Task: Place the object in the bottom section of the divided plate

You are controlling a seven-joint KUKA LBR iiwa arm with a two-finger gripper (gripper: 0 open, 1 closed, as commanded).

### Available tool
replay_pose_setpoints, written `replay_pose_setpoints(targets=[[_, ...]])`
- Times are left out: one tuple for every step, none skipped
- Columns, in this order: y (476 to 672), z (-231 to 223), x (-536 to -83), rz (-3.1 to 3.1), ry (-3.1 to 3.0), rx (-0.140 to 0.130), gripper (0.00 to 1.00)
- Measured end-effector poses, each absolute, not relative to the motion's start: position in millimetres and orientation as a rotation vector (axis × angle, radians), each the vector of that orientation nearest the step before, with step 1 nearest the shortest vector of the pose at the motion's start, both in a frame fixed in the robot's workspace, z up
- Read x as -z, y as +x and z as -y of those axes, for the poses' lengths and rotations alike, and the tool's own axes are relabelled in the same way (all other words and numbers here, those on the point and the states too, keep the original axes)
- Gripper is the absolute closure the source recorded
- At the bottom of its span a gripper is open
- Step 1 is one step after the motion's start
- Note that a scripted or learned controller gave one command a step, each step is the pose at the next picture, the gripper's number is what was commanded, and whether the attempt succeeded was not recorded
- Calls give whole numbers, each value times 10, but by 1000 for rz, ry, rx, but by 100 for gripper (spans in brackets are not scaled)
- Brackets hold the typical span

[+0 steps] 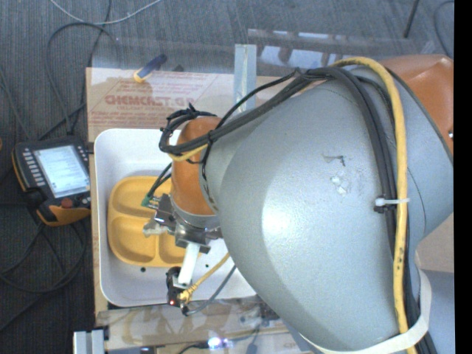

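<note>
Arm: grey arm (317, 198) with an orange band (193, 169), reaching in from the right and covering most of the view.
Hand: the hand (171, 227) hangs over the right part of the divided plate.
Hand state: cannot tell if it is open or closed, or if it has hold of anything.
Divided plate: yellow divided plate (127, 223), lying in the white bin (133, 152).
Object: cannot tell where it is; the arm hides part of the plate and the bin.
Counter: a cardboard sheet (147, 98) with red print lies behind the bin.
Floor: a control tablet (53, 169) lies left of the bin.
</note>
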State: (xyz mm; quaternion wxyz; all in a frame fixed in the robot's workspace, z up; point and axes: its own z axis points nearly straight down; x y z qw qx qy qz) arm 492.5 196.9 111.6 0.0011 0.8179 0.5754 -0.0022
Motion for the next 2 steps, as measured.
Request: replay_pose_setpoints(targets=[[4949, -1922, -946, -2069, 2362, -36, 0], [4911, -1895, -953, -2048, 2374, -51, 0]])
